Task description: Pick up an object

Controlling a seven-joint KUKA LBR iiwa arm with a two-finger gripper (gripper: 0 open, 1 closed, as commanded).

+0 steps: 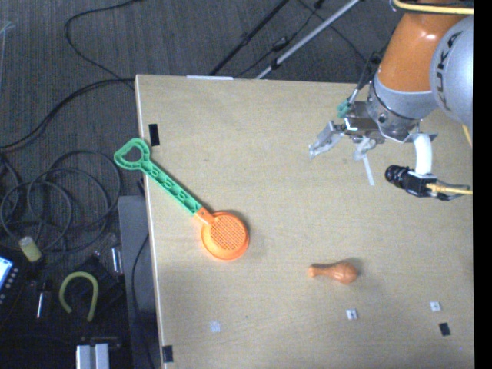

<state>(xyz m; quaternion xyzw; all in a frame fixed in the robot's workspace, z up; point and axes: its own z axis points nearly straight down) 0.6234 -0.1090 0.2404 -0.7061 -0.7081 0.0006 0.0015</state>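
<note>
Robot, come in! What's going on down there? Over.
Pincer open, holding nothing, above the board. Orange strainer with green handle lying far off to its left. Small orange pin nearer. Nothing between.

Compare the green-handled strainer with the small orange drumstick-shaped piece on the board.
The strainer is far longer than the drumstick piece. It lies diagonally with its green handle reaching the left edge; the drumstick lies nearly level near the middle. The strainer is green and orange, the drumstick tan-orange only. Both lie flat, apart from the pincer.

A robotics lab: a plain tan wooden bench (254, 121) stands on grey carpet (69, 44) strewn with black cables (46, 198).
</note>
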